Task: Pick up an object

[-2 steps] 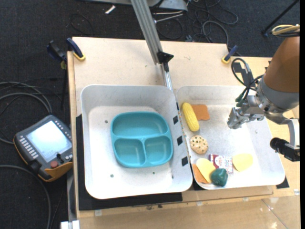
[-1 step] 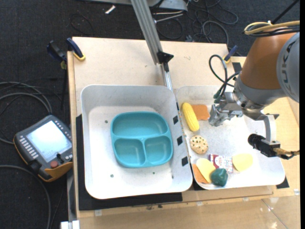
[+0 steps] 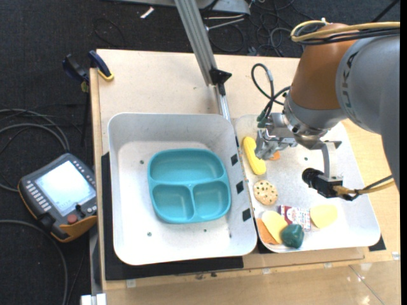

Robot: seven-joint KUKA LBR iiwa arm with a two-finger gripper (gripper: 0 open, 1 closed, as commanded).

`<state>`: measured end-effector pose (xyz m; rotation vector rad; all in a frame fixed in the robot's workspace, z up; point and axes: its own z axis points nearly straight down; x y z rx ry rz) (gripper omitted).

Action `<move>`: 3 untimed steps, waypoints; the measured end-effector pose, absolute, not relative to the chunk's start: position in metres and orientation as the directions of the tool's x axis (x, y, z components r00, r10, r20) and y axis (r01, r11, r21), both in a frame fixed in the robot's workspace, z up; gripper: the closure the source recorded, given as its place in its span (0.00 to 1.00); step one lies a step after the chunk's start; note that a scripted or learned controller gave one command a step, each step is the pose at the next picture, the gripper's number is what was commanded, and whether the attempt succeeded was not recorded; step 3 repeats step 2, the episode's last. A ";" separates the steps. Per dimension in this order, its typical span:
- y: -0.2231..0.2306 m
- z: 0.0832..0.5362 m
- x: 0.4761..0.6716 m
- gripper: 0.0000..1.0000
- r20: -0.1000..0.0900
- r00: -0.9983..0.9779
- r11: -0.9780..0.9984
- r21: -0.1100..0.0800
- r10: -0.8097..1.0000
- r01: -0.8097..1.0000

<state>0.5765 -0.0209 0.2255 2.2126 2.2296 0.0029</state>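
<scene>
The gripper (image 3: 270, 146) hangs low over the far end of the right bin (image 3: 356, 224), close to the wall between the two bins. I cannot tell how it is set, because the big grey and orange arm (image 3: 337, 75) covers most of it. A yellow banana (image 3: 254, 155) lies just beside the gripper, on its left, and the two look like they touch or almost touch. Nothing can be seen held in the gripper. A round cookie (image 3: 265, 192) with dark spots lies a little nearer to us than the banana. Down at the near end of the bin sit a green lump (image 3: 293, 236), a small red and white packet (image 3: 296, 216) and a yellow wedge (image 3: 324, 216). The left bin (image 3: 127, 138) holds a blue tray (image 3: 189, 185) with three parts.
</scene>
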 end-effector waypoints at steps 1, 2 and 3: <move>0.027 0.237 0.599 1.00 0.002 -0.007 0.007 0.003 1.000 1.000; 0.084 0.228 0.612 1.00 0.001 -0.008 0.008 0.001 1.000 1.000; 0.084 0.228 0.612 1.00 0.001 -0.008 0.008 0.001 1.000 1.000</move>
